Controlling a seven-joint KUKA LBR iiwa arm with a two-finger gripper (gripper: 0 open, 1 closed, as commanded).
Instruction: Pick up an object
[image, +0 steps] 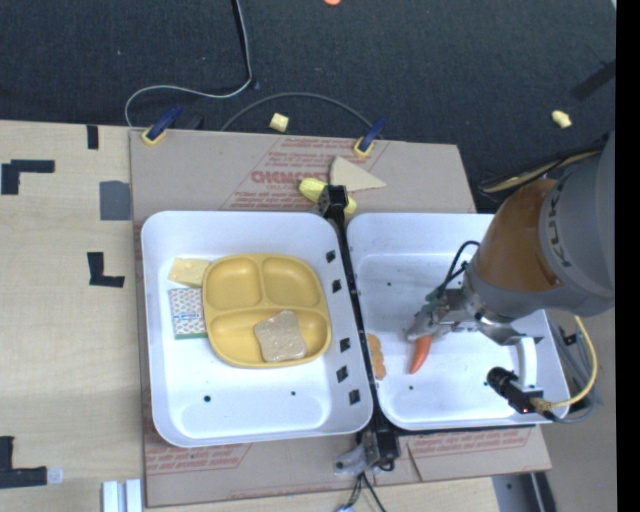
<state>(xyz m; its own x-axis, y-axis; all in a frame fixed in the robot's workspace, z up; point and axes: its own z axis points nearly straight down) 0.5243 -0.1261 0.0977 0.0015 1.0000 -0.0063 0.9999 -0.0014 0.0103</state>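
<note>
While the arm (545, 235) reaches in over the right bin (400, 245), the gripper (428, 330) sits low in the middle of that bin with a carrot (419, 353) pinched between its fingers — so the jaws are closed on the carrot's top end. Carrot hangs tilted, orange tip pointing down toward the bin's front edge, and I can't tell if that tip touches the floor or not. Just beside it, against the bin's left wall near the front, there's a small tan cracker-looking piece (376, 357) lying flat, apart from the carrot.

Left bin (160, 300) has a yellow tray (266, 308) with compartments sitting roughly in the middle. A slice of bread (281, 337) lies in the tray's front compartment — the other sections look bare. Between the tray and the bin's left wall there's a pale yellow wedge (186, 271) toward the back and a small patterned packet (186, 312) right in front of it, both touching or nearly touching the tray's rim.

Behind the bins, on the cardboard (420, 170), a tan triangle (356, 176) and a yellow bit (312, 187) sit near the divider.
</note>
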